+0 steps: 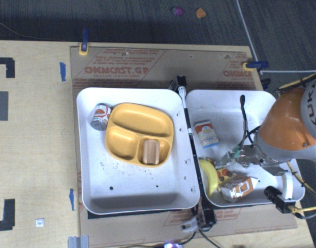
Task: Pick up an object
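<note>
The right bin [225, 105] holds a yellow banana [209, 175] against its left wall. A small white and orange carton [205, 134] lies further back, and a crinkled silver and orange packet [240, 187] lies near the front. My gripper [232, 157] hangs low over the middle of this bin. It is just right of the banana's upper end and just behind the packet. The grey arm and its orange band [284, 125] reach in from the right and hide the bin's right side. Nothing shows held in the gripper.
The left bin [91, 190] holds a yellow divided tray [135, 120] with a brown block [150, 151] in its front right compartment. A crushed can [100, 117] lies at the tray's back left. A black cable [243, 115] rises from the gripper.
</note>
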### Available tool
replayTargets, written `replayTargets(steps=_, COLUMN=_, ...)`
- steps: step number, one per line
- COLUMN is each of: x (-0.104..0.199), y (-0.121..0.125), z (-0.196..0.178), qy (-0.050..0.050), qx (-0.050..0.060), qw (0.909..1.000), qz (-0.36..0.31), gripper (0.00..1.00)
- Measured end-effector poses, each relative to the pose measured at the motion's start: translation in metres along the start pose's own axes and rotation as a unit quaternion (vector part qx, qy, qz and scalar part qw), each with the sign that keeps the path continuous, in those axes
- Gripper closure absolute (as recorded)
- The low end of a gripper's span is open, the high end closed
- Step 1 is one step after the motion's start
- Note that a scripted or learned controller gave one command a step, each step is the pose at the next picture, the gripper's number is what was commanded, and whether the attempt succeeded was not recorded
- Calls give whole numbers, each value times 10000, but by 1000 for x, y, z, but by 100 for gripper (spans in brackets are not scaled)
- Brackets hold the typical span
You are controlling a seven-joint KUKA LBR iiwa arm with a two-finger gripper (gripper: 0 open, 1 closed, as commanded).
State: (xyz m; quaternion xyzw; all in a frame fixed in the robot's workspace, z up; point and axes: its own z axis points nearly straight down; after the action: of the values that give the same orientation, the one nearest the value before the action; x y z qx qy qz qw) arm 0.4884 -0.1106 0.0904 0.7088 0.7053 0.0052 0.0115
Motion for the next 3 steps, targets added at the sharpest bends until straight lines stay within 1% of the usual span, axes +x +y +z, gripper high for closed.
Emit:
replayTargets(steps=1, x=8, y=-2, z=-2, qy=-65, qx=-39, qw=10000, qz=40, gripper=0)
replayTargets(steps=2, x=14, y=-1, z=-11, qy=-11, qx=-27, qw=10000, qz=8, gripper=100)
replayTargets(steps=3, x=13, y=-1, z=-11, qy=-14, qx=-30, qw=10000, qz=10, gripper=0)
